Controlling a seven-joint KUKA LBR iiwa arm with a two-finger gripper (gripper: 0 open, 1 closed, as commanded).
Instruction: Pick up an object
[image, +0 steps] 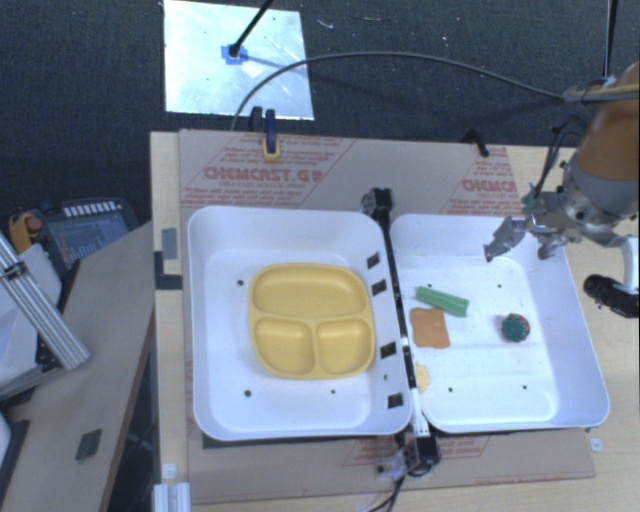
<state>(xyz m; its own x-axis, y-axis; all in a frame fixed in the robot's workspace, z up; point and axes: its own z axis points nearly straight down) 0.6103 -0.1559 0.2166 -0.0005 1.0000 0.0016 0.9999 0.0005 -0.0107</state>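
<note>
The hand (524, 240), fingers spread and carrying nothing, hovers over the right bin's (570, 400) far edge, above the green block (442, 300).

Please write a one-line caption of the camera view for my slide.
Open gripper hovers over right bin holding green block, orange piece, teal ball; yellow tray in left bin.

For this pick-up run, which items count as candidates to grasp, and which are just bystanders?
Job-related:
- end effector, above the right bin's far edge
- green block
- orange flat piece
- small teal round object

Lying about:
- yellow divided tray in the left bin
- blue-and-yellow clamp
</note>
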